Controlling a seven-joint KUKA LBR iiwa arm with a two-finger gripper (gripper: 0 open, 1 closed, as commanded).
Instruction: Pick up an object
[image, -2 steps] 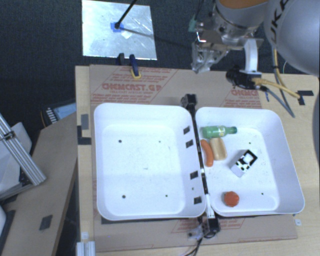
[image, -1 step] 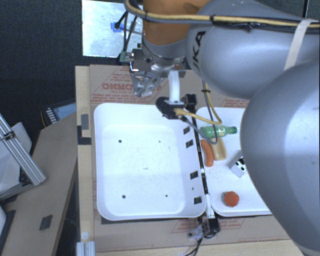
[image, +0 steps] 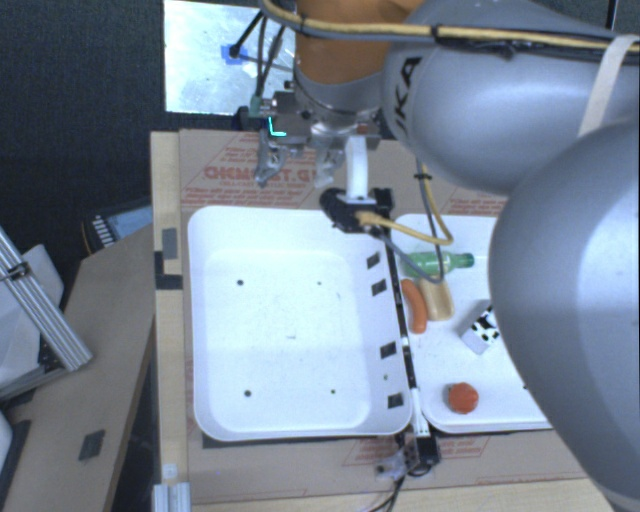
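Nothing looks picked yet: the hand (image: 297, 172) hangs open and bare beyond the left bin (image: 215, 230), while the green bottle (image: 437, 263), sausage (image: 414, 305), die (image: 482, 331) and tomato (image: 461, 398) lie in the right bin (image: 500, 415)

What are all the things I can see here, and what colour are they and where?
Left bin: one, white, middle of the bench.
Right bin: one, white, beside it.
Bottle: one, green, top of right bin.
Sausage: one, orange-red, right bin by the divider.
Bun: one, tan, touching the sausage.
Die: one, white with black spots, right bin.
Tomato: one, red-orange, right bin front.
Arm: one, grey, orange band.
Tool: one, metal, above the left bin's far edge.
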